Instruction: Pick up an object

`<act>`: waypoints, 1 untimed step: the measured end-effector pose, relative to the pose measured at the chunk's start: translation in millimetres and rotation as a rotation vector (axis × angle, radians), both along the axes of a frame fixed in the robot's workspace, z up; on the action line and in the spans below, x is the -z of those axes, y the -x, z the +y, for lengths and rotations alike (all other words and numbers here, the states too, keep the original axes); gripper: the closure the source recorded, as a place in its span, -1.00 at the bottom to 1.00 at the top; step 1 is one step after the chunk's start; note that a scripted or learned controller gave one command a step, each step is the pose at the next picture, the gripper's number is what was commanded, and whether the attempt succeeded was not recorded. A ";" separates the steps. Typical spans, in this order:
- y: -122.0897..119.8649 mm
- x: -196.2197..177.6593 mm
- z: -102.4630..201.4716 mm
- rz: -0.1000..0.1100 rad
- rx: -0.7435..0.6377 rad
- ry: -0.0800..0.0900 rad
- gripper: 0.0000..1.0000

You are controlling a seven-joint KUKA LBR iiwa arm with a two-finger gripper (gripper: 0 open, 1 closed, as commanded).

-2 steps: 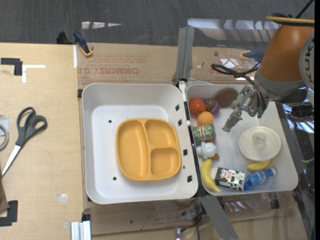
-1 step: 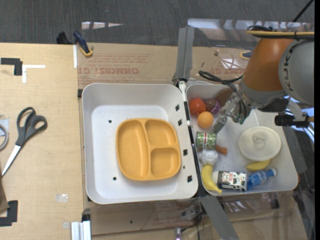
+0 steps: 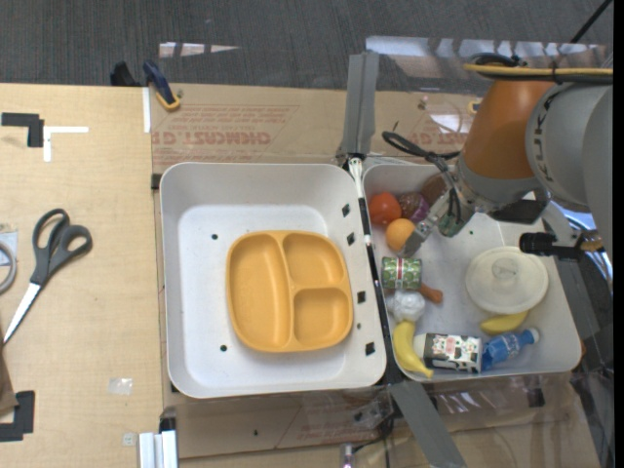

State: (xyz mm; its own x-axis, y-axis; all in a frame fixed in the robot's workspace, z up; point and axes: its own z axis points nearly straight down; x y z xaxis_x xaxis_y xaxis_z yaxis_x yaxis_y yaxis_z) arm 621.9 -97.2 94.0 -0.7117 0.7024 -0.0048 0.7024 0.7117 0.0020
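Plywood bench, two white bins; arm low over the right bin [image 3: 556,344], approach step of the pick.

Gripper [image 3: 426,230] sits at the bin's upper left, tips just above the orange fruit [image 3: 399,234] and beside the red tomato-like piece [image 3: 384,207]; whether it is parted or closed, cannot tell, and nothing is visibly held. Green can [image 3: 401,272], banana [image 3: 408,350], white lidded bowl [image 3: 505,279] and blue bottle [image 3: 510,346] lie further down. Left bin [image 3: 185,291] holds a yellow divided tray [image 3: 289,290]. Next move likely calls for a short descent centred on the orange fruit, clear of the bin wall.
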 end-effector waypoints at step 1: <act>-13.2 0.6 -2.2 0.010 0.215 -0.002 -1.00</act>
State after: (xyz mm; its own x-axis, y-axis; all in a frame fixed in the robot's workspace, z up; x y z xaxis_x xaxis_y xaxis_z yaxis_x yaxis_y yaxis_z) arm 635.1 -99.4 93.3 -0.5457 0.8379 0.0033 0.8379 0.5458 -0.0042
